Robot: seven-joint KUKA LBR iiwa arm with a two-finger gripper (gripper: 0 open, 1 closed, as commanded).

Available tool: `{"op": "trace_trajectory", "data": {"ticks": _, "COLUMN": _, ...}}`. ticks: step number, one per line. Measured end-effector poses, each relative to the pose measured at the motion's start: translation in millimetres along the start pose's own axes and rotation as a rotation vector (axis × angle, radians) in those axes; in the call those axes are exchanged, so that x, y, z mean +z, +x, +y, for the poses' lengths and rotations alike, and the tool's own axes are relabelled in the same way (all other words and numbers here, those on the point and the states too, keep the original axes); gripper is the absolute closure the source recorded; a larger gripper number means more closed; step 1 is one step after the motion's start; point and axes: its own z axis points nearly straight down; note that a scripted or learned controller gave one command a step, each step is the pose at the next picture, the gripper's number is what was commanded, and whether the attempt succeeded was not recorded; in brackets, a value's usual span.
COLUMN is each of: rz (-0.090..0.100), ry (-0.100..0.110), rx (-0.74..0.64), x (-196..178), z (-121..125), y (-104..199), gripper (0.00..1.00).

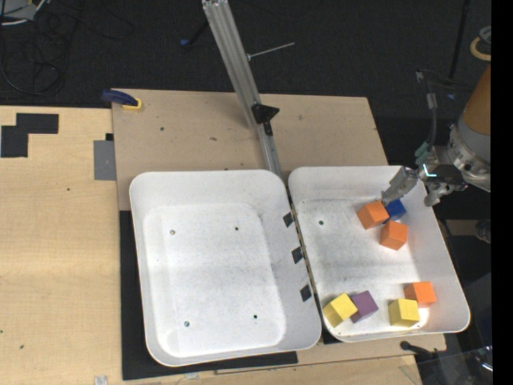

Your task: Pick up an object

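Note:
The right bin [341, 255] holds several foam cubes. An orange cube [373, 214] and a blue cube [395, 208] touch each other near the far right, with another orange cube [393, 235] just in front of them. Along the front lie a yellow cube [341, 308], a purple cube [365, 303], a second yellow cube [404, 312] and a third orange cube [422, 293]. My gripper [417, 189] hangs open over the bin's far right rim. Its left finger [398, 187] points down just above the blue cube, and nothing sits between the fingers.
The left bin [208, 176] lies beside the right one, joined by black clips [295, 253]. A slanted aluminium post [240, 79] rises behind the bins. A blue and yellow clamp [122, 99] sits at the bench's far left corner.

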Motion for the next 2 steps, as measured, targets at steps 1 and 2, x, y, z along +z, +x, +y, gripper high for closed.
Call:
{"op": "trace_trajectory", "data": {"ticks": 1, "rz": -0.001, "ry": -0.005, "rx": 0.001, "x": -3, "z": 1, "y": 0, "gripper": 0.0}}
{"op": "trace_trajectory", "data": {"ticks": 2, "rz": -0.001, "ry": 0.0, "rx": 0.001, "x": 44, "z": 0, "y": -6, "gripper": 0.0}}
